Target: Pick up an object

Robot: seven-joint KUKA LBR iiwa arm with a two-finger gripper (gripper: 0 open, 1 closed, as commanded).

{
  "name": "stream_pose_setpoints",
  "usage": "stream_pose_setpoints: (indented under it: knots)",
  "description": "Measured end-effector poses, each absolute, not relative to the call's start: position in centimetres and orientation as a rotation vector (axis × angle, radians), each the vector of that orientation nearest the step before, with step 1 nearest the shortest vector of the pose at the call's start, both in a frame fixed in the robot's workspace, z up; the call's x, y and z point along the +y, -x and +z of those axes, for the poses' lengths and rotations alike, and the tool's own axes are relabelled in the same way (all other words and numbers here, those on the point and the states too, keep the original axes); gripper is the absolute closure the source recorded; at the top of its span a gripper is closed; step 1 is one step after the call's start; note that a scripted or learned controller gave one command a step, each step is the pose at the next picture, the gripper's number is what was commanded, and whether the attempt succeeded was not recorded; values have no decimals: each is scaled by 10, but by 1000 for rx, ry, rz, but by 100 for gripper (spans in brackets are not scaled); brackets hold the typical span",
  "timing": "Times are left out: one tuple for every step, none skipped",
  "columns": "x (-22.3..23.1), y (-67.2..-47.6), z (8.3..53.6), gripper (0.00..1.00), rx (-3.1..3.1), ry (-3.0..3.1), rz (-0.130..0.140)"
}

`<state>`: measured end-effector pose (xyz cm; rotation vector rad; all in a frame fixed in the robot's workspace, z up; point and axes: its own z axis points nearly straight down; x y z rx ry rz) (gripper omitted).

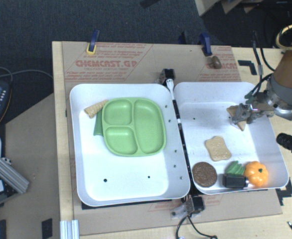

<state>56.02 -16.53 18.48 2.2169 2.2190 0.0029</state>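
Observation:
My gripper hangs low over the upper right part of the right bin, at the end of the arm that comes in from the right. Its tip looks brownish and blurred against the white floor. Below it and to the left lies a beige cracker-like slab, apart from the gripper. Along the bin's front edge sit a round brown cookie, a green piece, a black block and an orange pumpkin.
The left bin holds a green divided plate with a tan wafer at its upper left corner and a green scrap under its left rim. A black divider runs between the bins.

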Motion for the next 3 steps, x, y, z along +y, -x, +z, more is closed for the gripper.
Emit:
stream_pose_setpoints:
  knots:
    - [-166,-562,228,100,2218,-2216,5]
    - [-105,-576,220,100,2230,-2216,2]
    - [-71,-580,235,100,2224,-2215,4]
